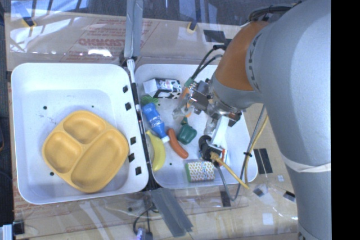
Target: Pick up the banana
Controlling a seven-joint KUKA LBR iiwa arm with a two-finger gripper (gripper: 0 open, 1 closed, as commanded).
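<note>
One view, from above: banana (pixel 157 151) lies untouched in right bin (pixel 247 137), against left wall beside blue bottle (pixel 153 120) and carrot (pixel 178 144). Gripper (pixel 188 103) hovers well apart above bin middle; finger state unclear. Approach, grasp, lift all left, by my judgement.

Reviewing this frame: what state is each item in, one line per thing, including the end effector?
banana: lying flat in the right bin by its left wall, not grasped.
blue bottle: lying on its side.
orange carrot: lying flat.
green pepper: resting on the floor.
yellow divided plate: right side up in the left bin.
end effector: above the right bin, away from the banana.
</note>
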